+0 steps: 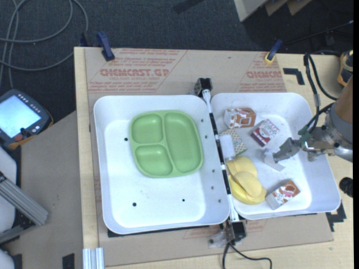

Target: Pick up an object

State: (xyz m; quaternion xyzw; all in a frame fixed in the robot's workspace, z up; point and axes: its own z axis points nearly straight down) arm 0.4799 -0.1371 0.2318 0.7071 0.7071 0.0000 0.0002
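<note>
- pincer low over the right bin, mid-right part, arm coming in from the right edge; can't tell its state, too small and blurry
- nothing visibly between its tips; grey tip area sits on bare white floor of the bin
- red-and-white packet just up-left of the pincer, near it, contact unclear
- brown-and-white packet further up-left, near the bin's top wall
- small patterned packet beside the divider between the bins, just below the brown-and-white one
- yellow banana-like toy lower-left in the right bin, curved, lying flat, left of the pincer and apart from it
- small box with red label at lower middle of the right bin, tilted, below the pincer, just right of the yellow toy
- left bin holds a green divided plate, three compartments, sits upper-centre, slightly rotated
- both bins rest on a cardboard sheet with red print; blue clamp at its top-left edge, yellow-and-blue clamp at top right
- handheld screen unit off the bench at far left
</note>
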